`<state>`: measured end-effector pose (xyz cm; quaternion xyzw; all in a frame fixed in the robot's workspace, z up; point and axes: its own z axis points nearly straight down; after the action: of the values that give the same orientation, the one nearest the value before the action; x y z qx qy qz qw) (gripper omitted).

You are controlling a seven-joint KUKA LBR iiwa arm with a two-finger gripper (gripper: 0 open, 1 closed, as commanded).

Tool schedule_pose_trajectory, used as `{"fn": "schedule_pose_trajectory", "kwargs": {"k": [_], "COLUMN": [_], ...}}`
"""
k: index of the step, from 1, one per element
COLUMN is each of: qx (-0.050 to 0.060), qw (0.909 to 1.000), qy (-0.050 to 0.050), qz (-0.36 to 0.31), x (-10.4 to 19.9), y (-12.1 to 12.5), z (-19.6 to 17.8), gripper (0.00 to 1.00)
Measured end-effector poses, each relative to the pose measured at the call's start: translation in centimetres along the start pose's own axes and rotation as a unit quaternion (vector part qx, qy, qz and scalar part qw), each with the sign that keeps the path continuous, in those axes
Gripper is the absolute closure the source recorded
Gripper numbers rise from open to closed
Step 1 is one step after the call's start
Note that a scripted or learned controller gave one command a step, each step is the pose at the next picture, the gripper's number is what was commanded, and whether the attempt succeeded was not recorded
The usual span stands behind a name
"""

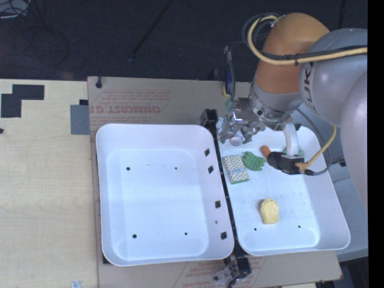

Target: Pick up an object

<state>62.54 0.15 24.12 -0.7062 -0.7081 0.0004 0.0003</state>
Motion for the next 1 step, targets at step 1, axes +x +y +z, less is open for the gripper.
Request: {"fn": "schedule_pose_trajectory", "kwargs": {"k": [1], "qx": [0.003], "qw": [1.0], "qy": [0.0], "qz": [0.003], "x": [-2.55], "y": [-4.57], "z": [0.09], "gripper": [1.0]}}
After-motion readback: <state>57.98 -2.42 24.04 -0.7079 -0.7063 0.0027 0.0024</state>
